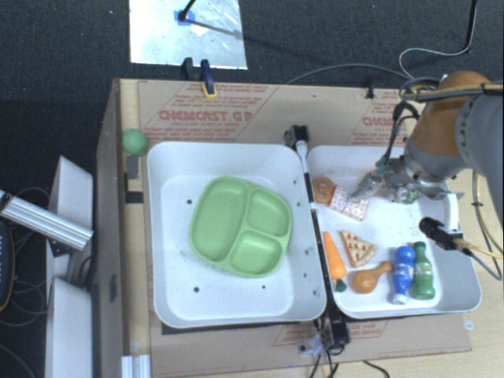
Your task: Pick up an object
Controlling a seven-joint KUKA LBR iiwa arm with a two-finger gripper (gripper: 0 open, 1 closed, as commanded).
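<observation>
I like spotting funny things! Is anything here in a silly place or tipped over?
One thing stands out: a small green ball sits outside both bins, on the bench edge left of the left white bin. The blue bottle and green bottle lie on their sides in the right white bin.

The brown bench sheet (236, 109) reads "CHEMCAST GP" in red.

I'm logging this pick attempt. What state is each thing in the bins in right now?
Green divided plate: flat in the left bin, nothing on it.
Carrot: lying by the right bin's left wall.
Pizza slice: lying flat.
Drumstick: lying on its side.
Blue bottle: lying down.
Green bottle: lying down beside the blue one.
Pink patterned packet: flat, just below the gripper.
Gripper: low over the right bin, holding nothing visible.
</observation>
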